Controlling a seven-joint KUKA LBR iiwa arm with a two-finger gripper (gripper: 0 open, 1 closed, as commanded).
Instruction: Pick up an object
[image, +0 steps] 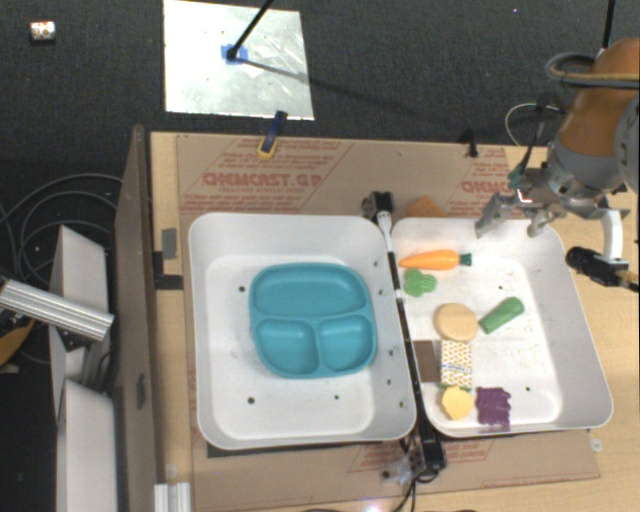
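Objects lie in the right bin (575, 330): a carrot (432, 261) nearest the gripper (516, 221), then a green cylinder (501, 314) and tan disc (455, 322). Gripper fingers are spread, holding nothing, above the bin's far edge. A teal tray (311, 318) sits in the left bin (215, 300).

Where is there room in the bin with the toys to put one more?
The right bin is bare along its right side, past the green pickle, and near the top right corner. It's crowded down the left: carrot, cookie, grapes.
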